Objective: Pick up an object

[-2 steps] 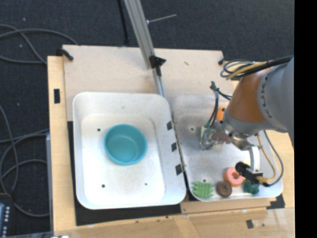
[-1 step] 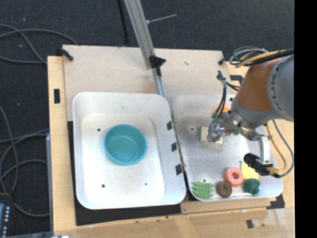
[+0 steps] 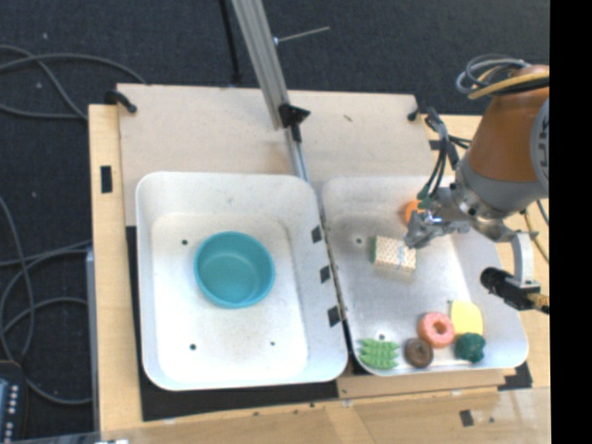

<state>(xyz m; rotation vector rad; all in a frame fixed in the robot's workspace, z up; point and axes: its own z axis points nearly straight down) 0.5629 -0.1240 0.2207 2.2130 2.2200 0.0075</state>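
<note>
The jaws (image 3: 421,229) hang low over the right bin (image 3: 356,213), near its far right part; whether they are open or closed cannot be told, and nothing can be seen between them. Just beside them, toward the bin's middle, lies a block (image 3: 395,254), pale with green on its left end and a tan speckled face, flat on the bin floor and seemingly touching or nearly touching the jaws' tip. An orange ball (image 3: 410,211) sits just beyond the jaws, toward the bin's far edge, partly hidden by them. Along the bin's near edge is a row of small things: a green ridged piece (image 3: 377,351) toward the near left corner, then a brown ring (image 3: 419,353), a pink donut (image 3: 435,328), a yellow piece (image 3: 467,317) and a dark green piece (image 3: 472,346) toward the near right corner, all well apart from the jaws. The left bin (image 3: 157,340) holds a teal bowl (image 3: 234,267) upright near its middle. Both bins sit side by side on the tan surface (image 3: 203,128), and a metal post (image 3: 264,49) rises from its far edge.
</note>
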